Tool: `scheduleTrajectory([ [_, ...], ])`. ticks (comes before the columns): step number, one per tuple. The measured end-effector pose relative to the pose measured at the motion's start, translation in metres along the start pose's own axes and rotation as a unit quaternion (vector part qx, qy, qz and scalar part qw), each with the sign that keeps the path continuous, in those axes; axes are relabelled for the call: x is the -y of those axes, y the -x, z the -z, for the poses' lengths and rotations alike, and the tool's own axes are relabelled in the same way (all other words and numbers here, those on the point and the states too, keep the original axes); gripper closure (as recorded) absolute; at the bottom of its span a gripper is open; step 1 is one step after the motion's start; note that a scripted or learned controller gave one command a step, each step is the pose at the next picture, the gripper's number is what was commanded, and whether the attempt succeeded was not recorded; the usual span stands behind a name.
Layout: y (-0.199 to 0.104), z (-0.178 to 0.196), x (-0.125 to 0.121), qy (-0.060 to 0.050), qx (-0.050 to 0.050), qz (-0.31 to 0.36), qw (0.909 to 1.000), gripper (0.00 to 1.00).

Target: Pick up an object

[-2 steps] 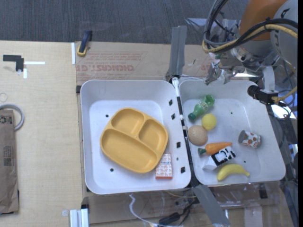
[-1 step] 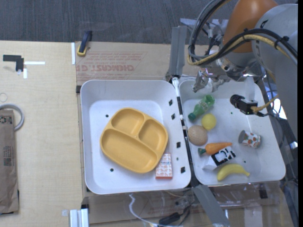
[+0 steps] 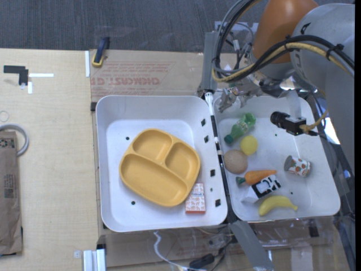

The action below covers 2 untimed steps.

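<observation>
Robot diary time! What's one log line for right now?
arm: above right bin | holding: nothing seen | plate: left bin | banana: right bin

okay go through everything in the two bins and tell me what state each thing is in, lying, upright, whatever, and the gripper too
Yellow divided plate: flat, right way up, in the left bin.
Small red carton: lying flat beside the plate's rim.
Green bottle: on its side, right bin.
Yellow ball: resting loose.
Tan ball: resting loose.
Carrot: lying flat.
Black-and-white carton: tipped over.
Banana: lying flat.
Small patterned cup: on its side.
Gripper: above the right bin's far corner, holding nothing visible.
</observation>
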State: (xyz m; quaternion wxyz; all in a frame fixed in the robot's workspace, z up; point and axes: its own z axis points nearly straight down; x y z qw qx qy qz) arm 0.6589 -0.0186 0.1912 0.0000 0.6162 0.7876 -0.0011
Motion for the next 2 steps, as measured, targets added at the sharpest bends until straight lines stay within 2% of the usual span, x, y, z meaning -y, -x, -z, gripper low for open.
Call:
scheduleTrajectory([
  [1,0.028,0.02,0.007,0.001,0.001,0.022,0.9998,1.0],
  [2,0.062,0.024,0.015,0.001,0.001,0.018,0.9998,1.0],
])
